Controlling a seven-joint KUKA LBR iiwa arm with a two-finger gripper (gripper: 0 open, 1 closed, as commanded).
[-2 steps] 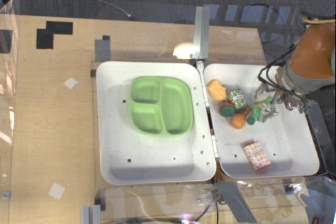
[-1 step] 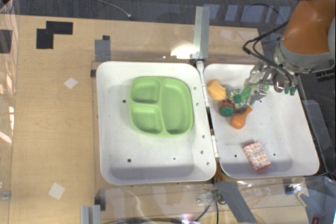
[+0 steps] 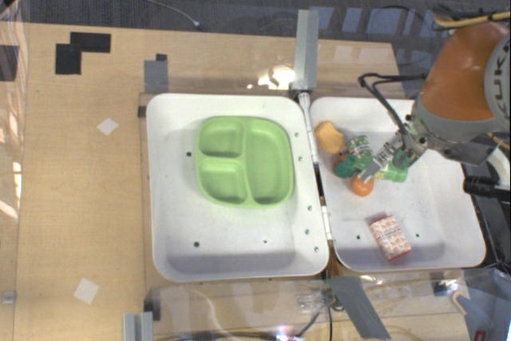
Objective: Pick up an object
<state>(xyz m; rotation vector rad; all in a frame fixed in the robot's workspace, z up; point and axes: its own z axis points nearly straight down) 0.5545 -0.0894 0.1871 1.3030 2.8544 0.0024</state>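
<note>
The right bin [image 3: 447, 247] holds a cluster of small objects. A yellow-orange piece [image 3: 328, 136] lies near its left wall. Beside it are a green printed packet [image 3: 357, 145], a dark green piece [image 3: 344, 167], a small orange ball [image 3: 362, 187] and a bright green piece [image 3: 398, 171]. A pink patterned box [image 3: 390, 238] lies apart, nearer the front. My gripper [image 3: 378, 165] reaches down from the right into the cluster, just above the orange ball and between the green pieces. I see nothing lifted off the bin floor.
The left bin [image 3: 176, 243] holds a light green divided plate [image 3: 243, 161]. A raised divider [image 3: 315, 188] separates the two bins. The arm's grey and orange body [image 3: 463, 84] hangs over the right bin's far right corner, with a black cable [image 3: 383, 96] looping near it.
</note>
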